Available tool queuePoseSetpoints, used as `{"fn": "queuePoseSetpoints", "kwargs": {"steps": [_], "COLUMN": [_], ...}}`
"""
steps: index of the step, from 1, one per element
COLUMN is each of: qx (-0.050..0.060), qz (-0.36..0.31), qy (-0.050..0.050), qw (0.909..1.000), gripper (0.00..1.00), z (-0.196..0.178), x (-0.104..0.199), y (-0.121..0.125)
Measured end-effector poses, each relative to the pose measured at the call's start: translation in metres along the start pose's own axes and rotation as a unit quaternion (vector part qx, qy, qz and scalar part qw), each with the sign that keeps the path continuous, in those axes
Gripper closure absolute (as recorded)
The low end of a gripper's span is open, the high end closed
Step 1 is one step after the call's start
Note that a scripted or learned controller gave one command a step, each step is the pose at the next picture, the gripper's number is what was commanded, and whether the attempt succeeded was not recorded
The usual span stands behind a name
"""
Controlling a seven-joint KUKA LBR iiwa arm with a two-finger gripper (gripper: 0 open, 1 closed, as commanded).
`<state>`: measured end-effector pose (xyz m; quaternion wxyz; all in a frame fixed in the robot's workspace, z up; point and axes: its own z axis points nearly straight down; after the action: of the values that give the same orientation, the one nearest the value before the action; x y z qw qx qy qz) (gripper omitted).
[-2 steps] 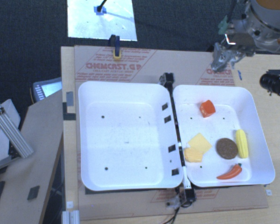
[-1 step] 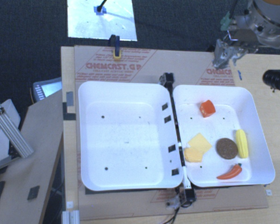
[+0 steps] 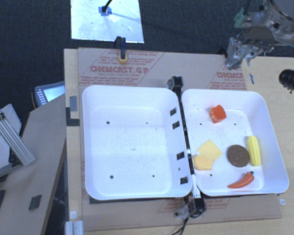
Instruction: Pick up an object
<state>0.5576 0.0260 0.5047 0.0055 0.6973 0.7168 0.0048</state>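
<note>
The right bin [image 3: 264, 106] holds several toy foods. An orange-red block [image 3: 217, 113] lies near its back. A yellow cheese wedge [image 3: 206, 154] rests by the divider, a brown round patty [image 3: 238, 155] sits beside a yellow corn cob [image 3: 254, 150], and a red chili pepper [image 3: 242, 180] lies at the front. My gripper [image 3: 233, 58] hangs high above the bench, behind the right bin's back edge, with nothing seen between its fingers.
The left bin [image 3: 93, 146] stands next to the right one, with a black clip strip [image 3: 181, 131] along the shared wall. A metal plate [image 3: 106, 13] lies at the back. A cardboard sheet [image 3: 152, 65] lies under both bins.
</note>
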Motion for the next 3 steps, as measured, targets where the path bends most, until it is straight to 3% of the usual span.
{"fn": "queuePoseSetpoints", "kwargs": {"steps": [3], "qx": [-0.005], "qz": [-0.007], "qy": [-0.001], "qw": [1.0], "gripper": [1.0], "z": [-0.033], "x": [0.0], "y": [0.002]}}
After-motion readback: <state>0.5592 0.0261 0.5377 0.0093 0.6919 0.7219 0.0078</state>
